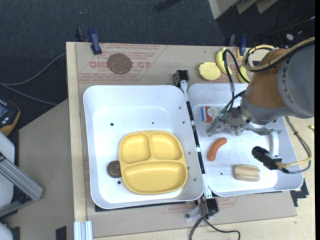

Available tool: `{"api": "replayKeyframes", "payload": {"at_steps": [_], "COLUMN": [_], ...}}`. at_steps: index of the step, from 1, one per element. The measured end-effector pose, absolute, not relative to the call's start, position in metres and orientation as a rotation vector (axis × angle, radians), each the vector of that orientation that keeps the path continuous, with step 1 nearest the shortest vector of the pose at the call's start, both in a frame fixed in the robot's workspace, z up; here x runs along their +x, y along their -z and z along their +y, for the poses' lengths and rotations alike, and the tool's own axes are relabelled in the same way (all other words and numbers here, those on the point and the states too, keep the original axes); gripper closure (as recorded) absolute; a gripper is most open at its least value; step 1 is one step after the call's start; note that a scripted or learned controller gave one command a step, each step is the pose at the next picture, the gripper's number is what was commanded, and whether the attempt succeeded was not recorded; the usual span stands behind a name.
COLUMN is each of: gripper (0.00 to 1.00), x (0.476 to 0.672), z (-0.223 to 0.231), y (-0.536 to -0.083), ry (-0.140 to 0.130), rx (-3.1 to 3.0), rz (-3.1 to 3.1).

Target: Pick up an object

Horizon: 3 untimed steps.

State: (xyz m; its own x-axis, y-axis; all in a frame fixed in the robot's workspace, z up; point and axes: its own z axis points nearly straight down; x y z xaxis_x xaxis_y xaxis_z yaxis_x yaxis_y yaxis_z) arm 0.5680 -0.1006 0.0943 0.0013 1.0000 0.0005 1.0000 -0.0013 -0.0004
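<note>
Hot dog toy (217, 148) lies in the right bin (290, 184), near the wall between the two bins, and it looks like the closest thing for the arm to grab.

At the front of that bin, a small tan bread roll (246, 172) sits a little to the right of the hot dog, apart from it.

Farther back, the gripper (223, 124) hangs just above and behind the hot dog. I cannot tell how wide its fingers are spread, and I see nothing between them. A small white carton with red and blue on it (208, 114) lies right beside it.

To do this step well, I think the gripper should come down with one finger on each long side of the hot dog, at its middle. It should stay off the bin wall and the carton, squeeze, then lift straight up.

In the left bin (95, 104) sits a yellow tray with three sections (152, 161), with a brown round thing (114, 169) touching its left edge.

At the back, on the bench, is a yellow lump (209, 71).
</note>
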Motion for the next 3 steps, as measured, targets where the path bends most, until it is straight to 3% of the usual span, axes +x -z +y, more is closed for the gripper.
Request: {"api": "replayKeyframes", "payload": {"at_steps": [1,2,3], "gripper": [0.0,0.0,1.0], "x": [0.528,0.517,0.518], "z": [-0.11,-0.091,-0.092], "y": [-0.085,-0.084,-0.095], "ry": [-0.005,-0.002,0.001], "rx": [-2.221,-2.218,-2.223], "rz": [-2.214,-2.219,-2.22]}}
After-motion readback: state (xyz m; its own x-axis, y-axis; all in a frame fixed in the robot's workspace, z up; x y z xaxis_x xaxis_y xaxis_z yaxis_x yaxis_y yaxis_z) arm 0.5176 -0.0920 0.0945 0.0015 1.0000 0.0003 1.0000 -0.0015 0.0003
